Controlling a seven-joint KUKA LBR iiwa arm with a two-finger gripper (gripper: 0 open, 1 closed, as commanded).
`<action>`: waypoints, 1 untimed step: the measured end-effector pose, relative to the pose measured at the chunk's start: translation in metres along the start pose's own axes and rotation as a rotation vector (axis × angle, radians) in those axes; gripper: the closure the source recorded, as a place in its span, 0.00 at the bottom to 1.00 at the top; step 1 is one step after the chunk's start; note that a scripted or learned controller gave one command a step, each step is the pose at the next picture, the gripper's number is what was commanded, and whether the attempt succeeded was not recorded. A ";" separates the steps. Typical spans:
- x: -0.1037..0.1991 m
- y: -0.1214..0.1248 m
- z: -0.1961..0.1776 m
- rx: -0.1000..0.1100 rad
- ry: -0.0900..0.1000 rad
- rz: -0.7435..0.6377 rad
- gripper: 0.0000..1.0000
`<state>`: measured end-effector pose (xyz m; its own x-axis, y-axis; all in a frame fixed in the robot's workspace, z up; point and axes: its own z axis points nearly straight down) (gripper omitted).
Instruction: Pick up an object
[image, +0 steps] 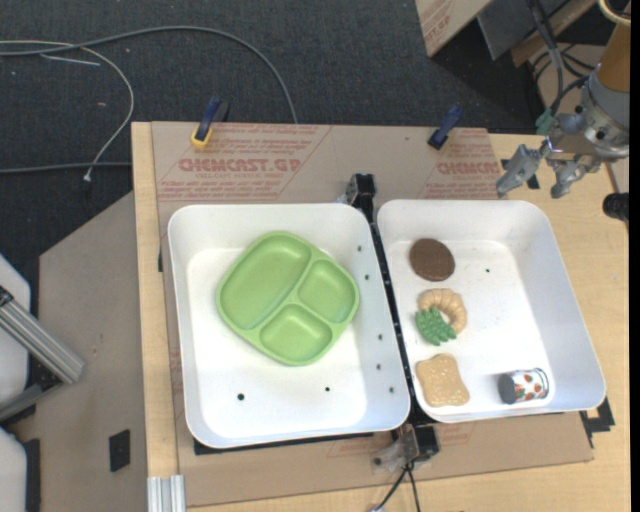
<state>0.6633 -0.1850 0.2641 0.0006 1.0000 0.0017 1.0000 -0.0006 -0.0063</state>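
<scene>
Along the board's (300, 160) far edge, red print reads "CHEMCAST GP", once left of centre and once again, fainter, toward the right. Two blue clamps (209, 120) pin that edge. No other legible text; the small can (524, 386) carries a red-and-white pattern, too small to read.

Left bin (190, 300): one green three-compartment tray (289, 297), sitting rotated, nothing in its compartments.

Right bin (560, 300): five items. Brown round patty (432, 259) near the far-left part. Just below it a tan ring, a doughnut (447, 303), with a green leafy piece (434, 326) touching its near-left side. Toast slice (442, 381) at the near-left corner. Can lies on its side at the near-right part, apart from the toast.

Gripper (541, 172) hangs over the board beyond the right bin's far-right corner, outside the bin, well apart from all items. Fingers (512, 172) are spread apart, nothing between them.
</scene>
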 end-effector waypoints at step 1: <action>0.000 0.001 -0.003 -0.005 -0.001 -0.001 0.00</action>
<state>0.6644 -0.1849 0.2671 -0.0003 1.0000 0.0005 1.0000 0.0003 -0.0009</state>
